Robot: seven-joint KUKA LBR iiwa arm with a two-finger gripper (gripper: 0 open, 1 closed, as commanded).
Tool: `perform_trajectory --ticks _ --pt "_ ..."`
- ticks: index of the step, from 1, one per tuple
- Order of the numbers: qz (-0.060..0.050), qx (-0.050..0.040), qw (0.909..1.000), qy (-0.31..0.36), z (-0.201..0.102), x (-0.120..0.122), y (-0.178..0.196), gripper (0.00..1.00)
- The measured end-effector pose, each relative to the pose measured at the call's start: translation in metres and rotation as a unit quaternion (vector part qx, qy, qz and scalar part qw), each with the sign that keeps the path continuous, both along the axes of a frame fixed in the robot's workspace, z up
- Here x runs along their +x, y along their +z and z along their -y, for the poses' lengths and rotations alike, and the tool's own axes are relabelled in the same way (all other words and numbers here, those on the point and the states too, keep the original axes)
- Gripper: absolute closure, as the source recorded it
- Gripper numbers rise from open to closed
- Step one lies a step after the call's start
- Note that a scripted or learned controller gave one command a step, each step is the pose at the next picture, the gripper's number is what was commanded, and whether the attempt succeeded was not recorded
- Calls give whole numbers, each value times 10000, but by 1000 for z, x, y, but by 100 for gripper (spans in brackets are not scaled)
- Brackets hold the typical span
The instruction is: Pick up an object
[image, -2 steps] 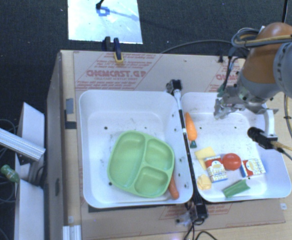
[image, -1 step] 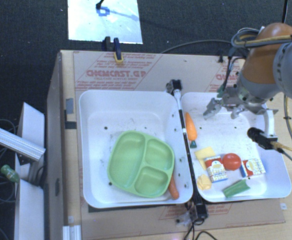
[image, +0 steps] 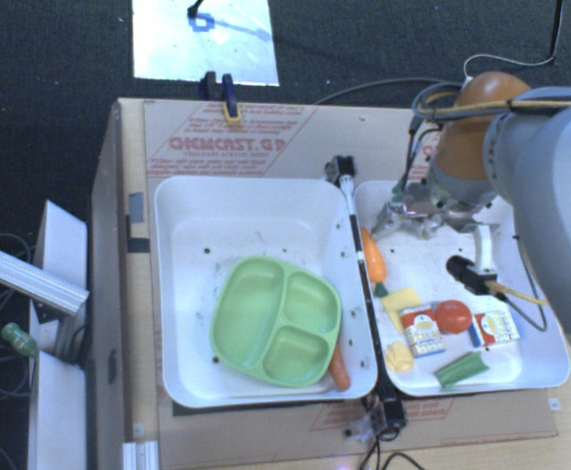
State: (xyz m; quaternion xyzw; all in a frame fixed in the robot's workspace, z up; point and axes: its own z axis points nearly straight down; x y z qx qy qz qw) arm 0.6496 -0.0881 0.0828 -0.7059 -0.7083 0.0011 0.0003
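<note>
Pincer (image: 419,218) is hanging low over the far end of the right bin (image: 538,356), hovering above bare white floor, and from this slant I cannot tell whether it is wide or narrow; nothing is showing in its grip. The grey arm is reaching in across the right bin's outer side, so it is covering that stretch of floor. The nearest candidate, I'm judging, is the carrot (image: 371,254), lying against the right bin's inner wall, just beside the pincer and a little nearer the camera, its green tip pointing toward the near end. That wall is looking like the snag: it is crowding the carrot on one side, so a grasp there is likely needing to come along the carrot's length, not across it. Everything else is clustering toward the right bin's near end: a yellow wedge (image: 401,304), a red tomato (image: 452,315) touching a small red-and-white carton (image: 422,333), a second carton (image: 497,326) just beside the tomato, a green stick (image: 459,368) and a pale yellow piece (image: 399,357). They are sitting close together, so going for one is risking nudging its neighbours. Beyond the right bin's inner wall, the left bin (image: 197,262) is carrying a green divided plate (image: 277,319) and an orange piece (image: 338,369) wedged against the shared wall.
</note>
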Motion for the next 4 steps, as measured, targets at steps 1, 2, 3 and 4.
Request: perform_trajectory --ticks 1,2,3,4 --pt "33 -3 10000 17 0 2 13 100" --pt "30 -3 10000 20 0 2 13 0" --pt "44 -6 10000 32 0 3 24 100" --pt "25 0 10000 -12 8 -73 81 100"
